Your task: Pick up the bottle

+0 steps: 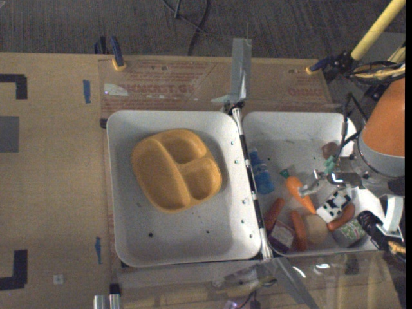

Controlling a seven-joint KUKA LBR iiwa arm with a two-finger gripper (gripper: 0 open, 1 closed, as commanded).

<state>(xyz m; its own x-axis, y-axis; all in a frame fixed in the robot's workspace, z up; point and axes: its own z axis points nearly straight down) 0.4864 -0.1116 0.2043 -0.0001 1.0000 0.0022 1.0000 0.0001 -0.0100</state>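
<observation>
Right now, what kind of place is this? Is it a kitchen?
Probably not a kitchen: more likely a robot test bench in a lab or workshop. A robot arm reaches over two white bins, clamps hold cardboard to the bench, and cables lie on the floor.

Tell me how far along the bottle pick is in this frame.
Done: the arm has reached in over the right bin. In hand: nothing that I can see; the gripper sits above the clutter of toy food, and the view does not settle its finger state. Left: the whole pick. The blue bottle lies against the right bin's left wall, apart from the gripper, not lifted.
</observation>
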